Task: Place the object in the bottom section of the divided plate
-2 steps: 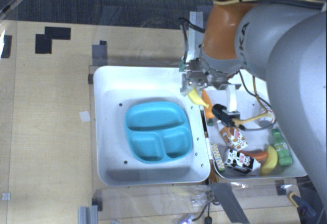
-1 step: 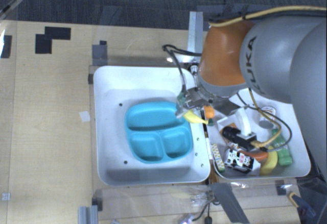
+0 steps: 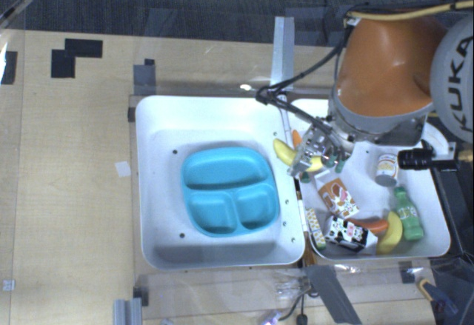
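A: Where is the arm sitting right now?

B: It is reaching in from three o'clock, its orange band hanging over the right bin. The gripper is hovering at the inner edge of that bin, just beside the divider between the two bins.

A: Is it holding anything?

B: A yellow banana is lying right at the gripper, its curved end poking out toward nine o'clock over the edge of the left bin. Whether the tool is spread wide, narrowed, or clamping it, I cannot tell.

A: And the plate?

B: The blue divided plate is resting in the middle of the left bin, at nine o'clock from the gripper, apart from the banana.

A: What else is lying around?

B: At five o'clock from the gripper, a second banana, a green bottle, a small can and some printed packets are sitting in the right bin.
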